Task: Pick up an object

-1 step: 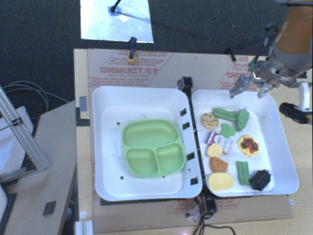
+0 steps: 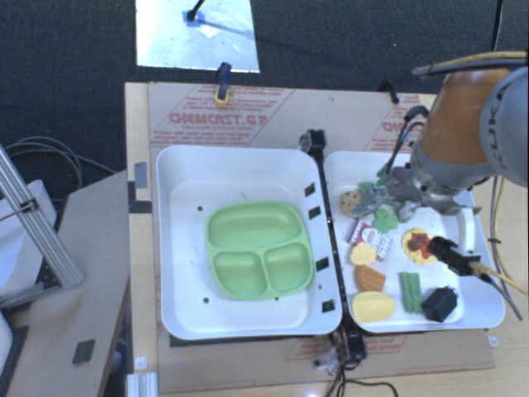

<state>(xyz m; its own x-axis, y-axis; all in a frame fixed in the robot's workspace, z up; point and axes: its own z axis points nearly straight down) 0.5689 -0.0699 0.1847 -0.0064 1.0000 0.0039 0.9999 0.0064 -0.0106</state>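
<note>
grey arm with orange band [image 2: 463, 118] rides highest and closest to the lens, reaching over the far half of the right bin [image 2: 351, 170]. bench [image 2: 207, 114] carries both bins side by side. left bin [image 2: 190, 188] holds one green compartment tray [image 2: 258, 248], lying flat near its middle, well apart from the work. right bin holds all the small items. gripper [image 2: 382, 201] sits low by the far edge on the divider side, among the clutter; whether it is open or closed i cannot tell, and nothing can be seen gripped. closest candidates: tan cookie [image 2: 349, 198] just beside the gripper toward the divider, and green clover-shaped piece [image 2: 384, 220] just on its near side, possibly touching. further toward the near edge: yellow lump [image 2: 374, 307] in the divider-side near corner, black lump [image 2: 440, 303] toward the opposite near corner, orange wedge [image 2: 369, 278], yellow-and-red disc [image 2: 418, 245], green strip [image 2: 410, 292], pink-and-white packet [image 2: 368, 236], small yellow piece [image 2: 362, 255]. judgement: step in hand looks like the descent or grasp attempt over the cookie and clover piece; no pick confirmed. next move calls for a firm close on one item alone, then a straight lift clear of its neighbours; crowding makes a miss or a double catch likely.
</note>
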